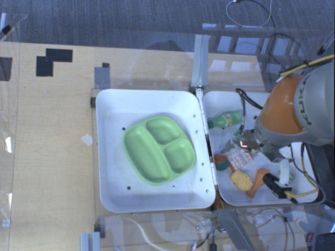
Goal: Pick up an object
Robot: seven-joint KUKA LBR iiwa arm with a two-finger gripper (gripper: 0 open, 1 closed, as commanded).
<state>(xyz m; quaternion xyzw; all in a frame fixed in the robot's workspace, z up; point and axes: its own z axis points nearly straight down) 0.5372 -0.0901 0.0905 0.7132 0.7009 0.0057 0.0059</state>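
Starting on the left: the left bin sits on the pale wooden worktop just left of the right bin, and it carries a light green plate with three compartments, lying flat.

Into the right bin now, where the pickable things are. In its upper left part is a green bottle, on its side. Its long axis runs across the bin, left to right, with the right end a little higher in the view. Lower down against the bin's left wall sits a small red and green piece, too small to make out. Just right of that is a crumpled packet printed in red and white, lying flat near the bin's middle. Toward the bin's front edge there's a stubby yellow corn cob, bumpy-surfaced, its axis slanting from upper left down to lower right. Touching its right side is an orange piece, long and narrow, running nearly front to back.

The arm comes in over the bin's right side, its orange band bulging above the wrist, bent steeply down. The gripper hangs over the bin's middle, just above the packet. Open or closed? Can't tell from this angle.
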